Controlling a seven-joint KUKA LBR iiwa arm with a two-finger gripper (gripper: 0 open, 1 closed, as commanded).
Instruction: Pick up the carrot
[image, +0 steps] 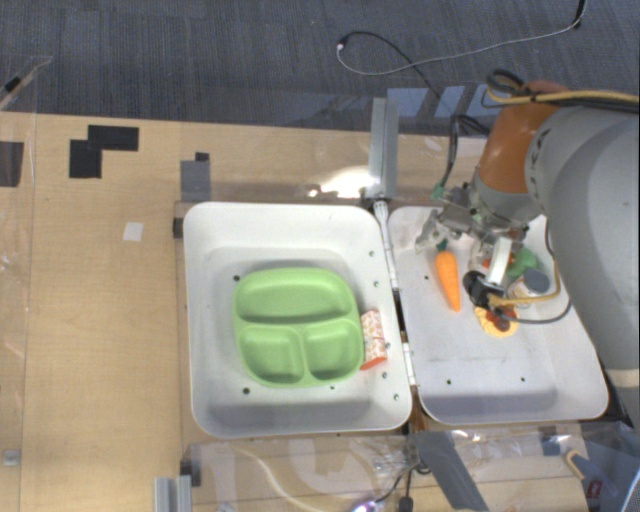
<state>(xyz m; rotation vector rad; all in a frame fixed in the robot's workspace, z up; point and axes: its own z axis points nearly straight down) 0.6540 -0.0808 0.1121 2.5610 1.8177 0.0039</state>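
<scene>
Left bin and right bin sit side by side on the counter, near rims closest to you

Left bin: green divided plate lying flat in the middle, three compartments. Small red-and-white packet just beside the plate's right edge, up against the bin's right wall

Right bin: you'll find the carrot in the far left part, lying flat on the bin floor, thick end toward the far wall, tip pointing at the near side. It's clear of the other items

Hand is over the far part of the right bin, just beyond and to the right of the carrot's thick end. You can't tell from this view whether it's clenched or released. Carrot doesn't look gripped, it's on the floor beside the hand

Right of the carrot you've got a small cluster: a green item, a blue item just beside it, and a yellow-orange item nearer you. Too small to identify

Arm reaches in from the right, orange band above the wrist
</scene>
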